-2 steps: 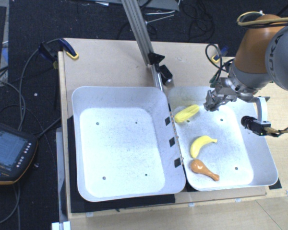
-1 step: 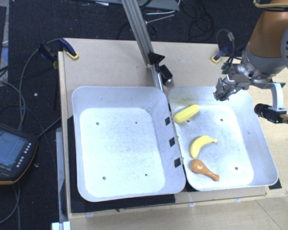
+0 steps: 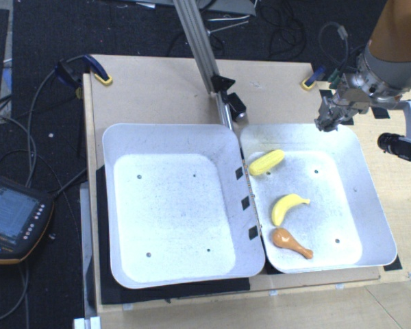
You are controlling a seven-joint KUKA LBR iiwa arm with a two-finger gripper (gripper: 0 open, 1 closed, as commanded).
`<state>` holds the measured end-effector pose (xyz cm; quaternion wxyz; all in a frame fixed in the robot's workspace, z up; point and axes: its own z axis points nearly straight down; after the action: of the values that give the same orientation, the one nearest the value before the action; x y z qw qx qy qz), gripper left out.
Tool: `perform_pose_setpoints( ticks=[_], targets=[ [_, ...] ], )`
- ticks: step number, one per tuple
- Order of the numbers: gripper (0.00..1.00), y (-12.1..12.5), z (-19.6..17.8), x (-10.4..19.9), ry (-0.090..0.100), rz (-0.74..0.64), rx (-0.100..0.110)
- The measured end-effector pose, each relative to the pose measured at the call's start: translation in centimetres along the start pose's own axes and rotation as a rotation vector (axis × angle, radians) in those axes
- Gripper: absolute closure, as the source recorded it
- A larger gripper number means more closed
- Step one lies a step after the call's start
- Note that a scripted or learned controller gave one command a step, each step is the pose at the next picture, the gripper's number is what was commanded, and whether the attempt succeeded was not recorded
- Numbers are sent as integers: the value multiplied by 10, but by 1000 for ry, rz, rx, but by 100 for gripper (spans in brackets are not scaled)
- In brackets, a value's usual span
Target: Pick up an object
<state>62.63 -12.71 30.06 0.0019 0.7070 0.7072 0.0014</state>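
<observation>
Hovering over far right corner of right white bin (image 3: pixel 370 184), dark two-finger gripper (image 3: pixel 327 120) held nothing visible; grip state unclear. Yellow plastic banana (image 3: pixel 286 207) lay mid-bin, long axis diagonal, stem toward upper right. Yellow corn cob (image 3: pixel 266 162) beyond; orange drumstick toy (image 3: pixel 290 242) nearer.

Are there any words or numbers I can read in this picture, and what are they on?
There are no words or numbers that can be read.
The handheld control pad on the floor has a lit screen, but it is too small and blurred to read.
The corn, the banana and the two bins carry no writing.
</observation>
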Motion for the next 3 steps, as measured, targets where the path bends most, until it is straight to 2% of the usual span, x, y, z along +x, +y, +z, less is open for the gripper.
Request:
perform_pose_setpoints(
  ticks=[3],
  targets=[
    [100, -56, 18, 138, 1, -4, 6]
  ],
)
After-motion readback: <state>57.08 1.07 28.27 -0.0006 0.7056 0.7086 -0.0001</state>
